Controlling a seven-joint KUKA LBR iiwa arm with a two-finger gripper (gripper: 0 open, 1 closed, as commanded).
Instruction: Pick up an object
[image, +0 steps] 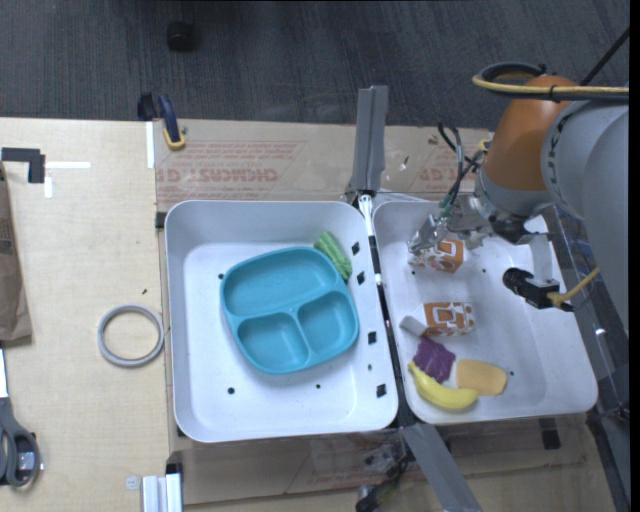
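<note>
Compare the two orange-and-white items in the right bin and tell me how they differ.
The upper orange-and-white item lies near the far end of the right bin, right at the gripper; the lower orange-and-white item lies mid-bin, apart from the gripper. The upper one looks tilted and partly covered by the gripper; the lower one lies flat and in full sight. Both share orange-and-white patterning and similar size.

Bright even overhead light; soft shadows inside white bins (190, 330); focus sharp throughout.

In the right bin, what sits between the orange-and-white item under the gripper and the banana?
In the camera view, a second orange-and-white carton and a purple piece lie between them.
</note>
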